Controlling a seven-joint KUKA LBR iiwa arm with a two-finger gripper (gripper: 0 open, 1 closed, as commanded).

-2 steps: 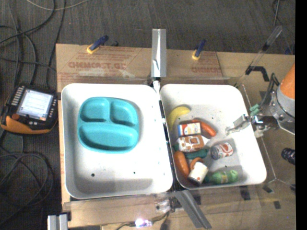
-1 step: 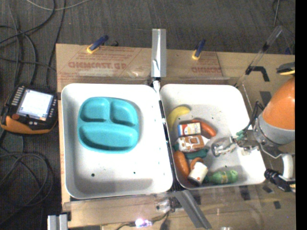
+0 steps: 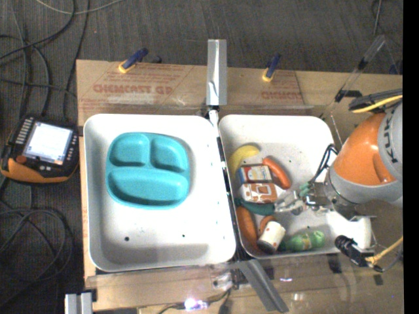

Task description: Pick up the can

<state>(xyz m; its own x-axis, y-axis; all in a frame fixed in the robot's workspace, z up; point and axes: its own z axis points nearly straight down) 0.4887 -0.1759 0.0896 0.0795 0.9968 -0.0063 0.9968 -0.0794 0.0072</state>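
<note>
Grey arm with orange band (image 3: 366,150) enters from 3 o'clock, wrist bent low into the right white bin (image 3: 308,128). Tool (image 3: 288,205) sits beside the small brown-labelled can (image 3: 256,191); its grip state cannot be told.

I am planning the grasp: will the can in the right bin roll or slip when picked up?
The can seems tipped over, so it may roll. Its round wall could slip. The orange item and green item beside it may block rolling.

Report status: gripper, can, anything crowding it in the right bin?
Gripper low in right bin, nothing seen held. Can lying at front wall, untouched. Carrot and green item flank it.
</note>
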